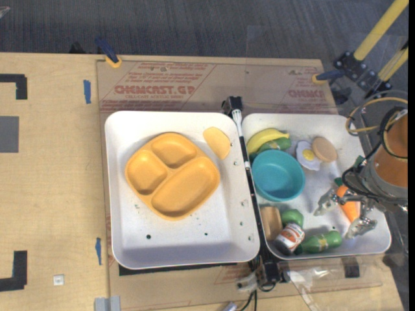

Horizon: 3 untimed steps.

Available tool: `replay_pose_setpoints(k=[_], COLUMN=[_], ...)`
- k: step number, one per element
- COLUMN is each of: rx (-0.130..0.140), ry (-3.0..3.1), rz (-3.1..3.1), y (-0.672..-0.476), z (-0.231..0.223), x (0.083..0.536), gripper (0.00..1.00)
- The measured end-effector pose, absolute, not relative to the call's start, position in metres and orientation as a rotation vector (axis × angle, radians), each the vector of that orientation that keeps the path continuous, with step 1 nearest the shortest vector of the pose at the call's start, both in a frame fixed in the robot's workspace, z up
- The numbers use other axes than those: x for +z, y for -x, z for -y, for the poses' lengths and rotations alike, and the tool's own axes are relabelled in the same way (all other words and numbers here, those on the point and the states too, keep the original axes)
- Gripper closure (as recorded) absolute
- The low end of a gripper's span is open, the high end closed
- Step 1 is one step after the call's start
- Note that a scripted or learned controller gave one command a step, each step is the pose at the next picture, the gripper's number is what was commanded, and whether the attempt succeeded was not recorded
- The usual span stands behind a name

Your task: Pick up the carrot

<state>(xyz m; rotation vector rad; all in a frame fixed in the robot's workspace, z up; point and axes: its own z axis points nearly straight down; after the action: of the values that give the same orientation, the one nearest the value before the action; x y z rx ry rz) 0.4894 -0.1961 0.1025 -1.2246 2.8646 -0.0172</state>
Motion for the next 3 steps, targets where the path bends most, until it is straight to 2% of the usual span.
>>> replay_pose_setpoints(k=[1,2,3], rx=[0.000,0.001,-0.017], ry=[0.971,0.681,1.363], rz=[-2.975,-3.056,-2.810], y=[-0.4906,-0.4912,-0.4974], z=[0.2189,0.2212,0.2229], x=[0.0895,0.0895,0.0899], gripper=[0.00,0.00,0.00])
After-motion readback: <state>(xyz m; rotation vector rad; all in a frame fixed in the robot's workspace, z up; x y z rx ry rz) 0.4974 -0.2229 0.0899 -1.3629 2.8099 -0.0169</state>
